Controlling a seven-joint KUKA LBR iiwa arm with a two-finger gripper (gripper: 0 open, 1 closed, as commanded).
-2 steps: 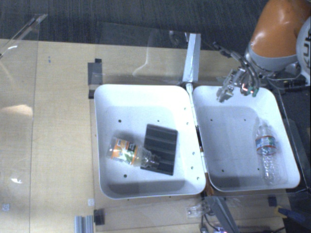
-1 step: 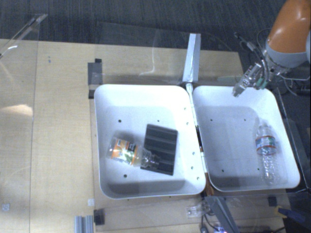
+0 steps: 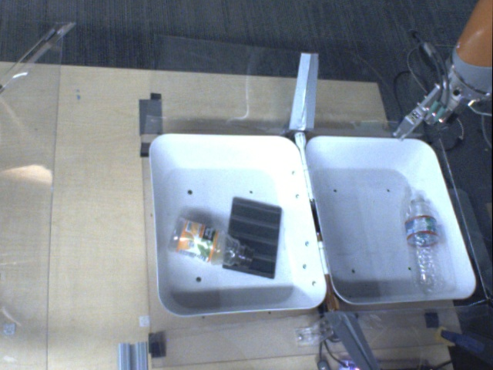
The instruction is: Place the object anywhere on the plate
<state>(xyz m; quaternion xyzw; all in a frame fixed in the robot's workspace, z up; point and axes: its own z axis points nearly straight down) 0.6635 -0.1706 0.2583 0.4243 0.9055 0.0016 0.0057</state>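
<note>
Claw (image 3: 406, 126): you see it above right bin's (image 3: 370, 154) far rim; can't tell its opening. Bottle (image 3: 423, 241) lies inside, well apart.

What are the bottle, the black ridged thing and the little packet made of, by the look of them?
Bottle: clear plastic, likely; the white bin shows through it, and a label wraps its middle.
Black block: matte, with parallel ridges; perhaps rubber or hard plastic, hard to tell.
Packet: glossy see-through film, probably a plastic wrapper, with orange and green contents.
</note>
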